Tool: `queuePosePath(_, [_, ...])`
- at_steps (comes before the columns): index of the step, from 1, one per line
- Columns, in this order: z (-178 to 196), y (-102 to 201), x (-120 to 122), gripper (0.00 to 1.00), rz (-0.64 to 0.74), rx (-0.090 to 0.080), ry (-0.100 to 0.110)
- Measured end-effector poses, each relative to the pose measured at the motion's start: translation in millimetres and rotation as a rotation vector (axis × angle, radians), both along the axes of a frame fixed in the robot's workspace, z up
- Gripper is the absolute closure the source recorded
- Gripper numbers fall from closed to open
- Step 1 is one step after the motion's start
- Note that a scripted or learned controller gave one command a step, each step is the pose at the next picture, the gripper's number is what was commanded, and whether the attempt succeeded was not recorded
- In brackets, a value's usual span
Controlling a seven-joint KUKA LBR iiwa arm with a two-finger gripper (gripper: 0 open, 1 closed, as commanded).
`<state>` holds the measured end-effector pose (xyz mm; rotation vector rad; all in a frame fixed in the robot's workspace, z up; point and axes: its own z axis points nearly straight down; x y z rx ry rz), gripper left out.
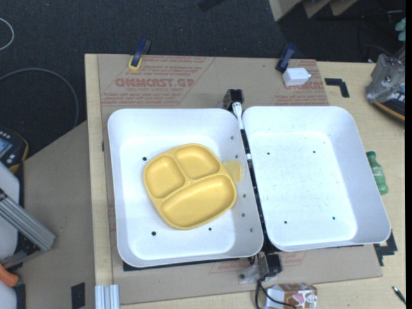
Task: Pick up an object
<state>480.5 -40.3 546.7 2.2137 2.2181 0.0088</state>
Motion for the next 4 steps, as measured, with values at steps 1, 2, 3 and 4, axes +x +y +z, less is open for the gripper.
queuePosePath(1, [-123, -3, -2, 1.0, -0.005, 0.002, 0.019])
queuePosePath(2, [-174, 40, -1, 1.0, 0.002, 0.002, 0.016])
queuePosePath(3, [-152, 116, -1, 1.0, 0.006, 0.004, 0.005])
queuePosePath(4, [-116, 107, -1, 1.0, -0.001, 0.002, 0.006])
